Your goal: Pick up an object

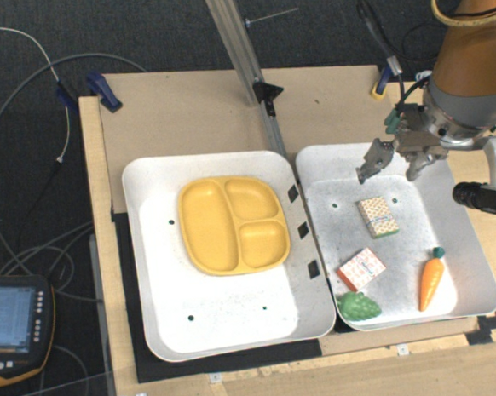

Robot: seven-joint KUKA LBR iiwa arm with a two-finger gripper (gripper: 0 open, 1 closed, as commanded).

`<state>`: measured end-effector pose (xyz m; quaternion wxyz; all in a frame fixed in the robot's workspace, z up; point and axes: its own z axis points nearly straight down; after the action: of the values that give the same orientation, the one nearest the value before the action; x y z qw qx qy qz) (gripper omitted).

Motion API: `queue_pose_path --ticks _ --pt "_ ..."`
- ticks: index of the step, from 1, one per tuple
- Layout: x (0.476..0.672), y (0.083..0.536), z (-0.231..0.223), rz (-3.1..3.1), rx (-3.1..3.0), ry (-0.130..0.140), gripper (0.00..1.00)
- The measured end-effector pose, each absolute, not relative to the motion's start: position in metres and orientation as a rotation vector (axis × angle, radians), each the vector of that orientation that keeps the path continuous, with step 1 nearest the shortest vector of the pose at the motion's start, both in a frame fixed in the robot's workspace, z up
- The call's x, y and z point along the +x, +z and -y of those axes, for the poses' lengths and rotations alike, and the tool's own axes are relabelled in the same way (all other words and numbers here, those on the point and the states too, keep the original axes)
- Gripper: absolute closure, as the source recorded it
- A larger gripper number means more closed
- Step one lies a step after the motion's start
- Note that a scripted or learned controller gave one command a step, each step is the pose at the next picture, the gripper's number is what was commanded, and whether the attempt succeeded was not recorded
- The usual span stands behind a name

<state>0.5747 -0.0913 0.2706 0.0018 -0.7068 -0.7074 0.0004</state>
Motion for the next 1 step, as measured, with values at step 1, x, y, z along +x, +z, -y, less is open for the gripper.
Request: queue_pose_path --ticks 1 --pt "0.5747 0.2706 0.0915 2.22 -2.219 0.001 0.0"
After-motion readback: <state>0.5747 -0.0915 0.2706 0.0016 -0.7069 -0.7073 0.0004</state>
